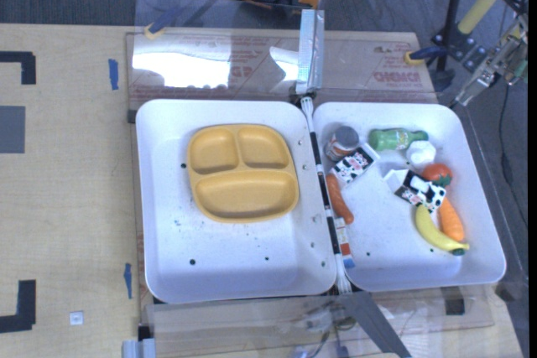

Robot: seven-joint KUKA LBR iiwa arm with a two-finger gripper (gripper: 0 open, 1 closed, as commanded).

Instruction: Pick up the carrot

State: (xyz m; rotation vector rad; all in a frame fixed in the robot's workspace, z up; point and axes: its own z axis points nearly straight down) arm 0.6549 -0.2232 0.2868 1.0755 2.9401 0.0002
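An orange carrot (452, 219) lies in the right bin (394, 251), near its right wall, tilted and touching the yellow banana (435, 232) on its left. A black-and-white spotted toy (422, 191) sits just above the carrot's upper end, beside a small red-orange round piece (436, 173). A second slim reddish-orange piece (338, 199) lies along the right bin's left wall; I cannot tell whether it is a carrot or a sausage.
The right bin also holds a small can (342, 140), another spotted toy (355, 164), a green bottle (395, 138) and a white piece (421, 153). A yellow divided plate (243, 172) rests in the left bin (226, 264). A clear panel (218, 54) stands behind.
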